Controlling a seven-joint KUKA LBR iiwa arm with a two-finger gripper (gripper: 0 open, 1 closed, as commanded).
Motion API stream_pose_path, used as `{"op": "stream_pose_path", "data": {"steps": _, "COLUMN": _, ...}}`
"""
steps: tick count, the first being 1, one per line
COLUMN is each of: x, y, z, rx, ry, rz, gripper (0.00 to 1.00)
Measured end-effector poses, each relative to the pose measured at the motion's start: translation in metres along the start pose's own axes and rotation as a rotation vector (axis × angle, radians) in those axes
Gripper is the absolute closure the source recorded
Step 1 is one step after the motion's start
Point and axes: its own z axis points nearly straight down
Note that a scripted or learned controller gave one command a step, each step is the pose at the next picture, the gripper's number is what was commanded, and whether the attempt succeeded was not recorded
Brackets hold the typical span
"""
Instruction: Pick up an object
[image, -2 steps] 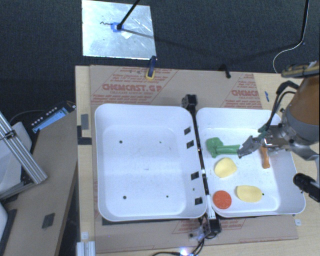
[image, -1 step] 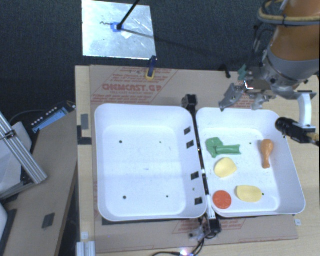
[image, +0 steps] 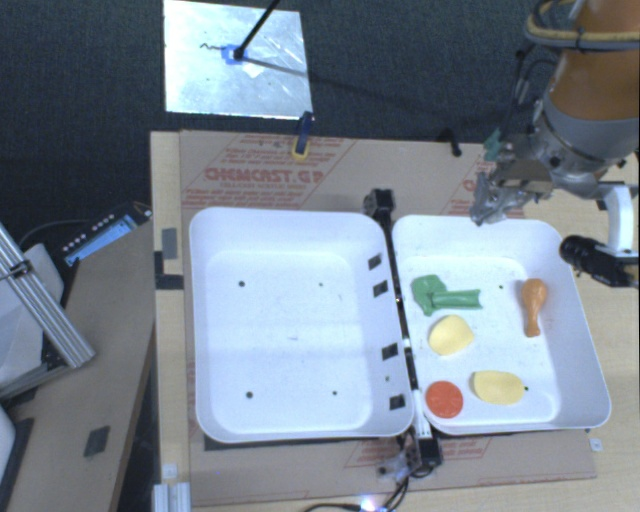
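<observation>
Shiny metal sheet (image: 237, 58) sits up & well left of the gripper (image: 489, 208), yellow clip (image: 301, 148) nearer on that side. Cardboard (image: 270, 172) lies under it; keypad (image: 100, 232) far left.

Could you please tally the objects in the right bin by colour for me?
Green: 1
Yellow: 2
Orange-brown: 1
Red-orange: 1
Total: 5

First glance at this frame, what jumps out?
The bright toy food in the right bin: a green piece, two yellow pieces, a red disc and an orange drumstick. The gripper hangs above that bin's far edge, apart from all of them.
</observation>
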Motion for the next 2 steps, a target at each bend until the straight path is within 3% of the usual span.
{"op": "stream_pose_path", "data": {"steps": 1, "x": -0.019, "y": 0.059, "z": -0.023, "rx": -0.002, "ry": -0.002, "rz": 0.005, "gripper": 1.00}}
{"op": "stream_pose_path", "data": {"steps": 2, "x": -0.037, "y": 0.100, "z": -0.051, "rx": -0.002, "ry": -0.001, "rz": 0.007, "gripper": 1.00}}
